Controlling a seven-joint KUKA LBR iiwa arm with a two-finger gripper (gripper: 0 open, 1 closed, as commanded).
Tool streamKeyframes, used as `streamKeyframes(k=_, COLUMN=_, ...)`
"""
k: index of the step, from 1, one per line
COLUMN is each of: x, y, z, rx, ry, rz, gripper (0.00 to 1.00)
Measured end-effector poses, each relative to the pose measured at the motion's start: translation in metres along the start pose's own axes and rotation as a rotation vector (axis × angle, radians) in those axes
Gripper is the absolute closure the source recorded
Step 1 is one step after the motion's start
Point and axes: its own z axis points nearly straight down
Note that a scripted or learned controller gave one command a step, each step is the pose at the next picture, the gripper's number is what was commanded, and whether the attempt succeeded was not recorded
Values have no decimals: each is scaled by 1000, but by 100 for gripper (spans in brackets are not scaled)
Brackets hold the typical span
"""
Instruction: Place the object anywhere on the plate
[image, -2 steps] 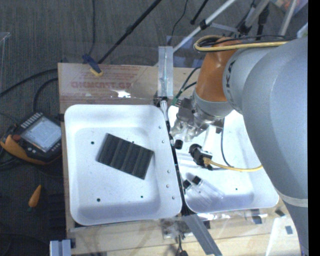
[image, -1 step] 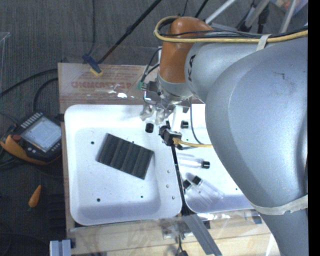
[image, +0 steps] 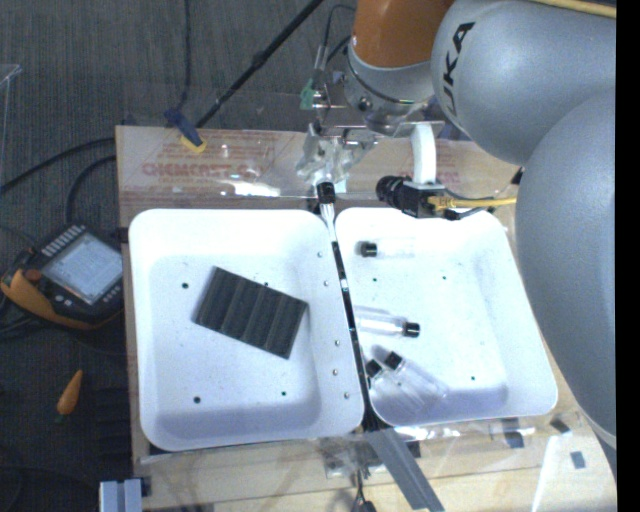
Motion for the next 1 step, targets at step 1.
streamKeyframes(k=1, x=47, y=14, z=56, rx=1, ry=3, rz=-495, gripper=100)
